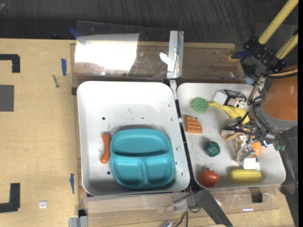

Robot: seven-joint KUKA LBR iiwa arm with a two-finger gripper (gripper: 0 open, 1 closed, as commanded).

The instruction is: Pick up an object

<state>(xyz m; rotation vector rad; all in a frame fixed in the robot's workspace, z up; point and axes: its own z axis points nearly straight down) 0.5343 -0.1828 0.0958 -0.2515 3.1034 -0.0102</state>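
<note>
Two shallow white bins sit side by side on the bench. The left bin (90, 98) contains a teal divided tray (141, 157) lying flat toward the near edge, with an orange carrot-shaped piece (104, 148) lying lengthwise just beside the tray's left side. The right bin (208, 91) contains the loose objects. The arm (280, 100) enters from the right, its orange band over the bin's far right corner. The gripper (244, 141) is down in the right half of this bin amid cables and small fittings; whether it is spread or closed cannot be told, and nothing can be confirmed as held. Nearest to the gripper, a yellow corn-like piece (245, 175) lies flat at the bin's near edge, just below the gripper, beside a small white block (250, 163). A yellow banana (228, 109) lies above the gripper, close to a white and black box (229, 98) at the far side. A dark green round object (212, 149) lies to the gripper's left, near but apart from it. Further left, an orange waffle-like square (192, 125) lies near the divider between the bins, with a light green brush-like object (200, 104) beyond it. A red tomato-like object (209, 176) rests at the near left corner, well apart from the gripper.
</note>
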